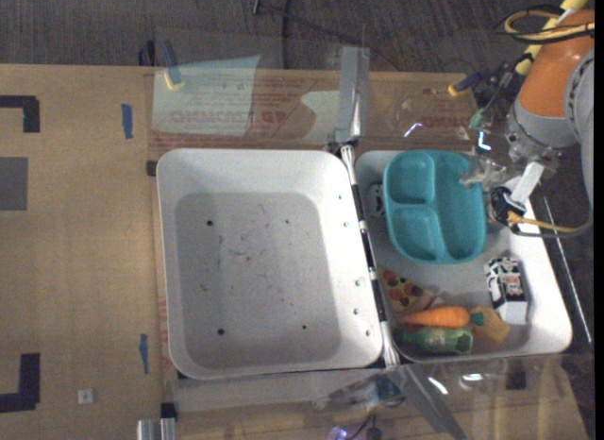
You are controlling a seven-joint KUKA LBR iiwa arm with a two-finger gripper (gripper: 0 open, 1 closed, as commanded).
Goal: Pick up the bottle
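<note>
The arm (pixel 557 89) reached in over the right bin's (pixel 557 330) far right corner. Its gripper (pixel 491 178) hung just past the teal tray's (pixel 434 207) right edge; whether it was apart or together could not be told. The green bottle (pixel 436 339) lay on its side along the bin's near edge, well apart from the gripper. A carrot (pixel 436 316) lay touching it. A small carton (pixel 507 287) stood near the bin's right edge. The left bin (pixel 260 169) sat alongside.
</note>
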